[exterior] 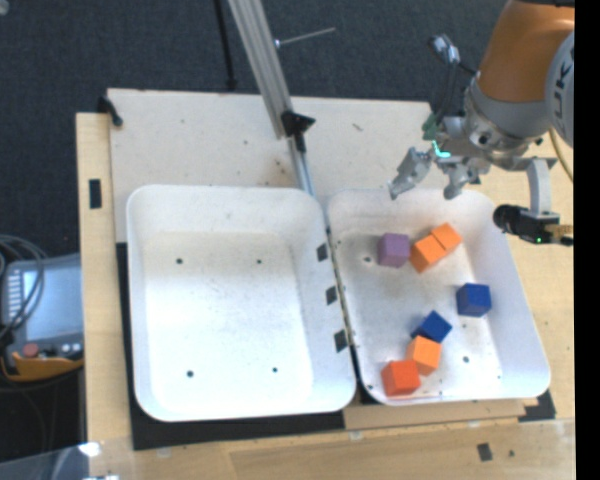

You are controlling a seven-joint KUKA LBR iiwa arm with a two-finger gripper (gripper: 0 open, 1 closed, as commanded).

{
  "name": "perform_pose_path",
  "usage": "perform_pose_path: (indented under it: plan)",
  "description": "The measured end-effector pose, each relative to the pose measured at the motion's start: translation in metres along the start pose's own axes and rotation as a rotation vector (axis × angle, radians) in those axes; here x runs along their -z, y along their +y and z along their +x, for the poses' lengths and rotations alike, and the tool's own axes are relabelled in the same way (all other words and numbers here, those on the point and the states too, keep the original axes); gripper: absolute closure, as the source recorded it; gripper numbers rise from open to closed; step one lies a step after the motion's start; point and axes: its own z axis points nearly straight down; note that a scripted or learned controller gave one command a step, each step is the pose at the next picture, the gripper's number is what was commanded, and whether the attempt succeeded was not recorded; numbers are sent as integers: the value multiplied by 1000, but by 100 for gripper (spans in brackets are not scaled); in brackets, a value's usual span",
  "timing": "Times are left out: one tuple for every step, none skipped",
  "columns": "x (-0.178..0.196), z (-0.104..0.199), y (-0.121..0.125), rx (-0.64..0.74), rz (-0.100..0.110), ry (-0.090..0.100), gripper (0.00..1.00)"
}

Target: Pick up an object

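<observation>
Nearest candidates for the pick: a purple cube (392, 249) and an orange block (435, 245), touching side by side in the upper part of the right bin (515, 298), right of frame centre. Orange block's long axis slanting from lower left to upper right; purple cube showing no clear long axis. Directly above them in the frame, over the bin's upper rim, the claw (433, 176), with its fingers spread apart and nothing between them. So, from the claw, both pieces lying just below in the frame, the orange one almost straight under, the purple one slightly to the left. Further down in the same bin: two blue cubes (473, 298) and two more orange cubes (402, 376), well apart from the claw. Left bin (145, 268) beside, on the tabletop (180, 128).
</observation>
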Motion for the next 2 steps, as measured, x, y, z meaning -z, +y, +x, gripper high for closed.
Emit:
perform_pose_path:
  plan:
    - [2,0,1,1,-4,-1,0]
    - [-44,7,-1,1,0,-2,0]
